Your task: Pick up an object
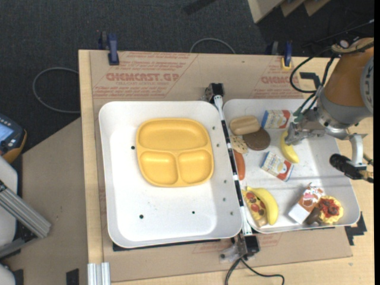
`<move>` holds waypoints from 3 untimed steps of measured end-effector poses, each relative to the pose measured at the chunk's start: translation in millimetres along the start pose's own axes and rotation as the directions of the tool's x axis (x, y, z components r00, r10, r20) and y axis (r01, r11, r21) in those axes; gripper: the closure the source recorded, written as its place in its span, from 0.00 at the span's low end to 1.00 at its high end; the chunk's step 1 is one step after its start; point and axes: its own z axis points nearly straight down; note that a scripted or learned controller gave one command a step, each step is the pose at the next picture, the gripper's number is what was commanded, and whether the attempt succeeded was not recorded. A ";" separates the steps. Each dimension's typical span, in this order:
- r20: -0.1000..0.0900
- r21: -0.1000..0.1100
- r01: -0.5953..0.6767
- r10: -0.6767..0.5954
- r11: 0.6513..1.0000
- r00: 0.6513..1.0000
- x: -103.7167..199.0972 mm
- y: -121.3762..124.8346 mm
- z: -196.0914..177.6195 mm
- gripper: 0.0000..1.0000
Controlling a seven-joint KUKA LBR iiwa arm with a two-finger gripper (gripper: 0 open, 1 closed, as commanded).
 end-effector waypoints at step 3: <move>0.000 0.000 -0.001 0.001 1.000 1.000 0.4 0.0 -8.7 0.00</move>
